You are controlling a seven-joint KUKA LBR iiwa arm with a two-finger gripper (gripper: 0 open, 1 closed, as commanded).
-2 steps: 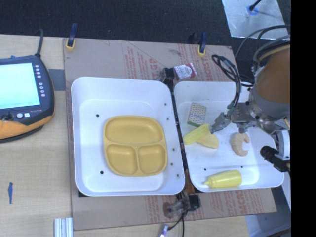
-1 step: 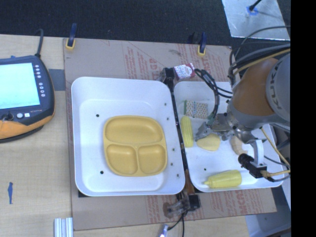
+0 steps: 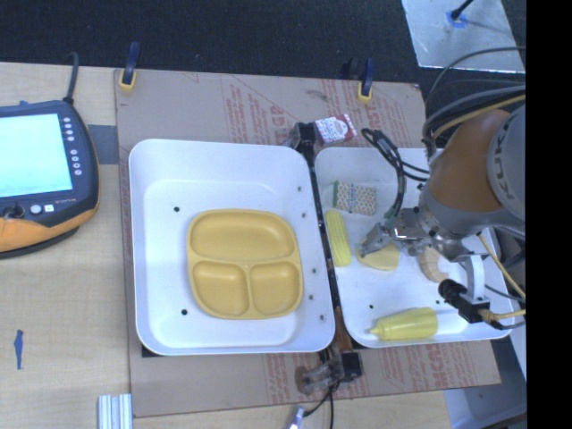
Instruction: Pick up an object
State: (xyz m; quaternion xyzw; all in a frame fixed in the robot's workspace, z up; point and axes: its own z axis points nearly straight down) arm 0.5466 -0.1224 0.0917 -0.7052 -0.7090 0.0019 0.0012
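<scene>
The gripper (image 3: 382, 238) hovers low in the right bin (image 3: 357, 315), its prongs spread just above a pale yellow wedge (image 3: 382, 258); nothing sits between them. A corn cob (image 3: 338, 237) lies just to its left, a yellow bottle (image 3: 404, 324) below it, a divided yellow plate (image 3: 244, 263) well left in the other bin (image 3: 152, 239).

You're looking down from one fixed camera above the bench (image 3: 268, 105), tilted at a slant, far enough back to take in both white bins: left bin (image 3: 152, 239) and right bin (image 3: 357, 315). The arm (image 3: 469, 164) enters from your right.
</scene>
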